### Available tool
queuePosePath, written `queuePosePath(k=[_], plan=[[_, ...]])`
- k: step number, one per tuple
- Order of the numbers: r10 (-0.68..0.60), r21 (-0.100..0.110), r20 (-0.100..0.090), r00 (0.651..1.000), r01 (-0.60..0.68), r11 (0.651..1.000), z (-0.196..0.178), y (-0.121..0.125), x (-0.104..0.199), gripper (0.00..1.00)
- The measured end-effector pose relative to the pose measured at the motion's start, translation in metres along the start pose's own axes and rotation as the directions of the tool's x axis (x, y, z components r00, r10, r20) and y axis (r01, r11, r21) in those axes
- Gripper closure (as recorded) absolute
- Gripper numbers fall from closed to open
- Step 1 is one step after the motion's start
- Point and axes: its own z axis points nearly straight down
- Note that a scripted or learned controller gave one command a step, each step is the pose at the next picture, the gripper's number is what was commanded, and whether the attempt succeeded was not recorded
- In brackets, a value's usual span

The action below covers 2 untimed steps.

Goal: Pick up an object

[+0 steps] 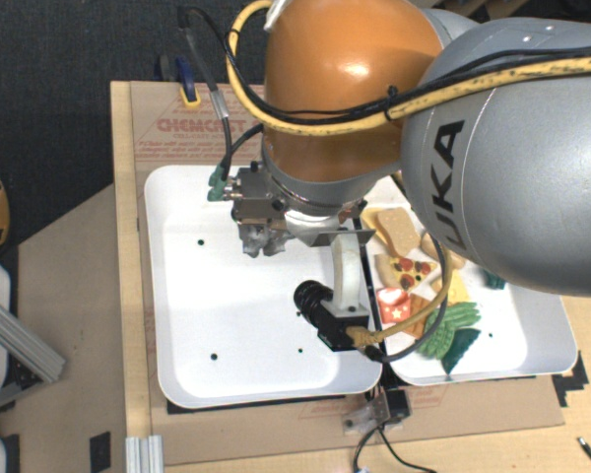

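Observation:
My gripper [261, 233] hangs over the upper middle of the left white bin [192, 304], under the big orange wrist. I see nothing between its tips. The toy foods lie in the right bin [534, 348], along its left side: a tan bread slice [396, 230], a pizza slice with red dots [408, 267], a red piece [395, 309], a yellow piece [457, 290] and a green leafy piece [447, 327] with a dark teal piece [462, 348] beside it. The arm hides the upper part of the right bin.
Both bins rest on a cardboard sheet [143, 136]. A blue clamp [187, 85] sits at the sheet's far edge. A grey metal rail [20, 348] lies off the bench at lower left. The divider between the bins runs close to the foods.

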Motion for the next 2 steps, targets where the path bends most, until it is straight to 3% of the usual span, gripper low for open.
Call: queuePosePath(k=[1, 2], plan=[[-0.001, -0.024, -0.01, 1.0, 0.0, 1.0, -0.2, 0.001, -0.001, 1.0], [0.004, 0.007, 0.005, 1.0, -0.004, 1.0, -0.076, 0.0, 0.0, 1.0]])
